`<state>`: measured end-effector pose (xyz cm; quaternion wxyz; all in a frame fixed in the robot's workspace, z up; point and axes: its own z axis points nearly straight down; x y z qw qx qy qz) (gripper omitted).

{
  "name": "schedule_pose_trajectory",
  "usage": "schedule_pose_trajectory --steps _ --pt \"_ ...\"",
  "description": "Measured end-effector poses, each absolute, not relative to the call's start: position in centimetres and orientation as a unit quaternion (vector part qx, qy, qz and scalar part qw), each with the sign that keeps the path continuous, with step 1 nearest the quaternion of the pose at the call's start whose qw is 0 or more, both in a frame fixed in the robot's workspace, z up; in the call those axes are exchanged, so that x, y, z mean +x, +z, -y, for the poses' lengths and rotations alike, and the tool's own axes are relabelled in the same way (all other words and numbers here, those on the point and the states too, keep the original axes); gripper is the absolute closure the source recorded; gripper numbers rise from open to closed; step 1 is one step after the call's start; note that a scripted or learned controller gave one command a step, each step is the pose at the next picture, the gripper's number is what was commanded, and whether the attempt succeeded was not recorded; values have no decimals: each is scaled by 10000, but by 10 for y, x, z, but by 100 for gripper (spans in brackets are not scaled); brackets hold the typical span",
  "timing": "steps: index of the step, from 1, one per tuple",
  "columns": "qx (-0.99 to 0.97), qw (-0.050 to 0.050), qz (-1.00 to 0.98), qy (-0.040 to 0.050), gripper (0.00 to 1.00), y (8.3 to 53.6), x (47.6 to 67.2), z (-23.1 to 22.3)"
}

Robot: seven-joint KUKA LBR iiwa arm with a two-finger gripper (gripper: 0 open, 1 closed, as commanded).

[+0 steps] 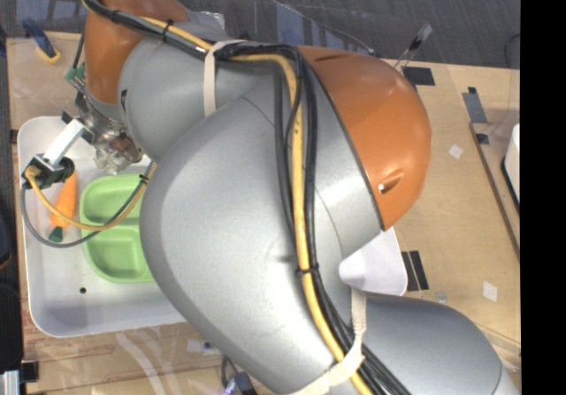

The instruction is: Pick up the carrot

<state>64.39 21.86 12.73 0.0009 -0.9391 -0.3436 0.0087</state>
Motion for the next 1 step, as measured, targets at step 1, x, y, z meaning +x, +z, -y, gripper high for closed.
schedule_pose_trajectory --steps 1 --pt "-9043 14 4269 26 100 91 580 -218"
